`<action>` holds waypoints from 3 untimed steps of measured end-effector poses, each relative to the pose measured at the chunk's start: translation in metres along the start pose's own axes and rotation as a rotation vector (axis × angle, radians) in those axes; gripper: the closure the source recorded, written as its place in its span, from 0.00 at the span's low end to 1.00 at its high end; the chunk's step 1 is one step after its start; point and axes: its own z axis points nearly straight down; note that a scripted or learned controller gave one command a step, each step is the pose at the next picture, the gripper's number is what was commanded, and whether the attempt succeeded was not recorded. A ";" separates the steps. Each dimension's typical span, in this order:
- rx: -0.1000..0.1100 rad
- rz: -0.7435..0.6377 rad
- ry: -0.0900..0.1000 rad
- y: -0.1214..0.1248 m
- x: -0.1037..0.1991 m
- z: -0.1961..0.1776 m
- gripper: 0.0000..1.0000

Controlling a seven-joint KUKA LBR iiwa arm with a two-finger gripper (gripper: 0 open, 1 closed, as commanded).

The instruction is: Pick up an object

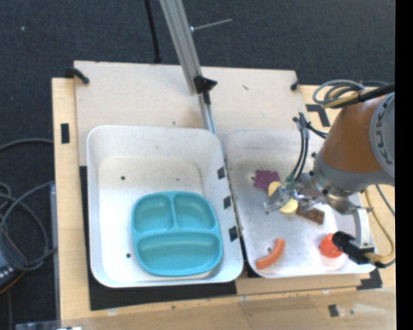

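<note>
Yellow shows under the claw (283, 199), a small yellow piece (288, 208) low in the right bin (261, 150); whether it is gripped I cannot tell. Nearby lie a purple piece (265, 179), brown block (312, 216) and orange carrot (270, 253).

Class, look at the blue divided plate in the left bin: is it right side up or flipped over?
Right side up. The blue divided plate lies flat in the left bin, and its three hollow compartments face the camera.
</note>
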 end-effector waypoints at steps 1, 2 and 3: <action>-0.001 0.000 0.000 -0.009 -0.003 0.048 0.00; -0.010 0.006 0.000 -0.007 -0.004 0.034 1.00; -0.011 -0.002 -0.001 -0.014 -0.003 -0.016 1.00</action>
